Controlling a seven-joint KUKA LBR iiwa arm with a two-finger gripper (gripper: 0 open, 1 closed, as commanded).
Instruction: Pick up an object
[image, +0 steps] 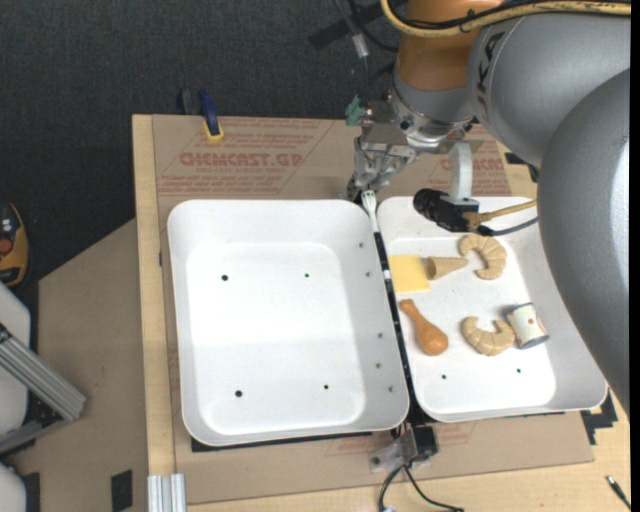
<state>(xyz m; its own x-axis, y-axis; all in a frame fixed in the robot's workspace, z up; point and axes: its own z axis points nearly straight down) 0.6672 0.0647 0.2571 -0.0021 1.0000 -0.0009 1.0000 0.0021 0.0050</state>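
Bench (260, 150) carries both bins; gripper (366, 192) sits over right bin's (480, 395) far-left corner, finger state can't tell; croissants (486, 255) lie well apart from it.

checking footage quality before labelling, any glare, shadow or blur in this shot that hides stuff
Camera view: lighting is even and focus is mostly sharp; the left bin is bright white but its dark dots still read. The arm looms large and soft at the right, covering part of the right bin. The gripper is small and cluttered, so its fingers are hard to read.
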